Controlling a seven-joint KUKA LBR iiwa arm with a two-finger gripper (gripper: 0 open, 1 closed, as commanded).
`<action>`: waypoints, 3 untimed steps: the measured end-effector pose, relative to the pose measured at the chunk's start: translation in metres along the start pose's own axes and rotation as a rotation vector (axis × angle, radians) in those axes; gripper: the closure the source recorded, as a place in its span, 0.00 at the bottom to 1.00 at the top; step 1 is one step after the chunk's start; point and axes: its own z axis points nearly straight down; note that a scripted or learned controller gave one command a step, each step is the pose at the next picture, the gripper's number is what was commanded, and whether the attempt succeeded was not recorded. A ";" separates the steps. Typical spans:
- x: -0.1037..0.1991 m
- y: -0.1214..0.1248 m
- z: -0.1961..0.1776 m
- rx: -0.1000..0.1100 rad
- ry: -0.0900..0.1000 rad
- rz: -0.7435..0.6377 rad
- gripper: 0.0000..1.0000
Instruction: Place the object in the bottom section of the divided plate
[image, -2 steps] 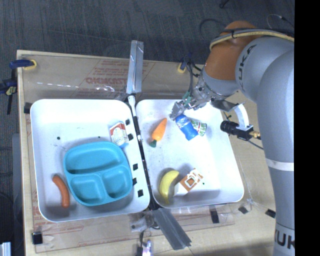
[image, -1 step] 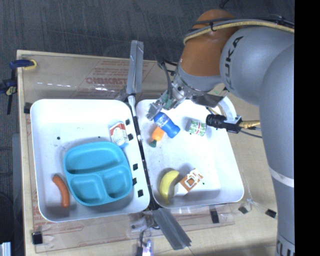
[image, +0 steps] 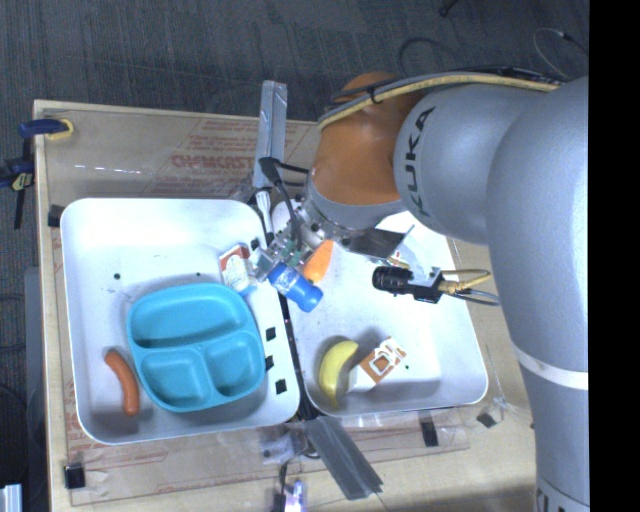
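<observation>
Blue cylinder (image: 299, 287), can-like with a paler band, sits at the seam between the two bins, over the left edge of the right bin (image: 445, 345), tilted with its lower end toward the near right. Gripper (image: 280, 253) is just above it on the far-left side, touching or nearly so; can't confirm the cylinder is between the jaws. Jaws state: cannot tell, the wrist and clutter hide them. Orange carrot-like piece (image: 318, 262) is just beside the cylinder on its far right, tucked under the wrist.

Blue divided plate (image: 185, 318) lies flat in the left bin (image: 95, 235), near-right part of it: one large section on the far side, two smaller ones on the near side, nothing lying in them. Cylinder is apart from the plate, to its far right.

Reddish sausage (image: 124, 380) lies left of the plate, close to its rim. Small red-and-white packet (image: 236, 265) sits just beyond the plate's far-right corner, left of the gripper.

Right bin, near side: yellow banana (image: 337, 367), and a small brown-and-white carton (image: 382, 362) just beside it on the right. Both bins rest on the pale surface (image: 130, 150).
</observation>
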 end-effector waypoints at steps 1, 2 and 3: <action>0.047 0.041 0.004 0.001 0.000 -0.062 1.00; 0.036 0.082 0.004 -0.001 -0.001 0.053 1.00; 0.019 0.103 0.003 -0.004 -0.004 -0.252 1.00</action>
